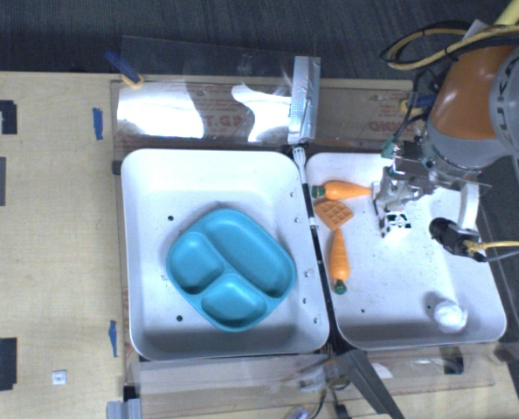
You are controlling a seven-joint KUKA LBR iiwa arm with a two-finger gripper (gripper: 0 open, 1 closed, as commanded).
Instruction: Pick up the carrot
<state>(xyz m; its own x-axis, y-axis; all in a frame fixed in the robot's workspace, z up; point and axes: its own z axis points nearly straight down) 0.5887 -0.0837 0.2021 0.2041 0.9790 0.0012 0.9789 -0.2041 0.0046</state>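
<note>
Two carrots lie in the right bin (417,269) near its left wall. One carrot (348,190) lies crosswise at the far end, its tip pointing right. The other carrot (339,258) lies lengthwise nearer the front, green stub toward me. Between them is an orange waffle-shaped piece (333,214). My gripper (392,208) hangs over the far part of the right bin, just right of the crosswise carrot's tip and apart from it. Nothing shows in its grasp.
A blue divided plate (231,267) lies in the left bin (155,190). A small white object (449,314) sits at the right bin's front right corner. A black cable end (447,231) hangs near the right wall. The arm's orange band (469,94) looms over the far right.
</note>
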